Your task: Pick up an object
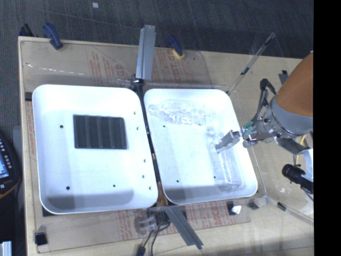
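Below you, a wooden bench [80, 63] carries two shallow white bins side by side. Your pincer [226, 141] hangs over the right bin [181, 191], near its right wall; whether it is apart or together cannot be told. A dark ribbed rectangular block [100, 132] lies flat in the left bin [53, 196], well to the pincer's left, its long side running left to right. Your grey arm [290, 124] leans in from the right, wrist angled down and leftward.

Ridged block [100, 132] lies in left bin [48, 97]
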Robot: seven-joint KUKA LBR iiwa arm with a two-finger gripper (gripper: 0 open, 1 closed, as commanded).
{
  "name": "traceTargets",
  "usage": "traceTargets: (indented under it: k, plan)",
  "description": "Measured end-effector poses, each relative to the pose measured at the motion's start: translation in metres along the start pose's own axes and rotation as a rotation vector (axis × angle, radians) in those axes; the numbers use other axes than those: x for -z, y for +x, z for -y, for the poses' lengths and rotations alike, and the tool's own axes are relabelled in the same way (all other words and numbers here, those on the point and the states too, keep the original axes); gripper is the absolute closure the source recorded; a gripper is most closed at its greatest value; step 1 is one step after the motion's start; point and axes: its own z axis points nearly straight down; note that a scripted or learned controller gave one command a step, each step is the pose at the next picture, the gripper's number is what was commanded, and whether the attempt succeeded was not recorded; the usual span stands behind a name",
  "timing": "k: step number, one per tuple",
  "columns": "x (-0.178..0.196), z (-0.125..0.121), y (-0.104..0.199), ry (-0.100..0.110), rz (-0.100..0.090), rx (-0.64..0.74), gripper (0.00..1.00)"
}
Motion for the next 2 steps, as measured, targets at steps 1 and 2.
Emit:
traceTargets:
  k: [1,2]
  plan:
    - [0.0014,-0.0017,-0.0006,-0.001,0.001,-0.011,0.0]
    - [0.0014,-0.0012,-0.0004,0.0,0.0,-0.007,0.0]
